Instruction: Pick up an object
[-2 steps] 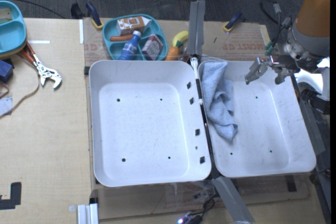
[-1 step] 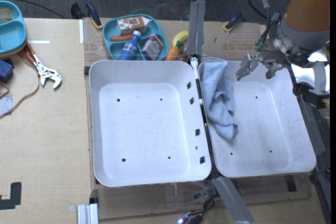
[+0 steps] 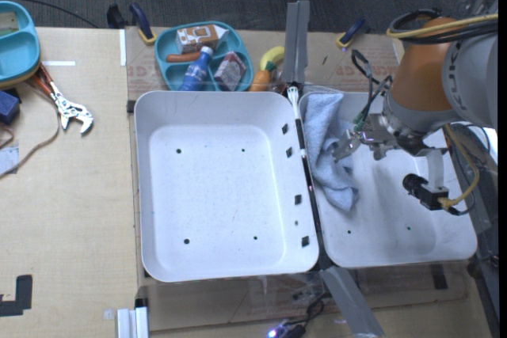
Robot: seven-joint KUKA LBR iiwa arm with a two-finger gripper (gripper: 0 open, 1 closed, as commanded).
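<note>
Light-blue cloth (image 3: 326, 148) crumpled, left side of right bin (image 3: 396, 245), gripper (image 3: 348, 145) at its edge, grip unclear

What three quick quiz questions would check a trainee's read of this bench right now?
1. True or false: the cloth lies in the left bin.
2. Which bin is the tool over? A) left B) right
3. Fill in: on the bench left of the bins lies a metal ____.

Key: 1 false, it lies in the right bin. 2 B, beside the cloth. 3 wrench.
</note>
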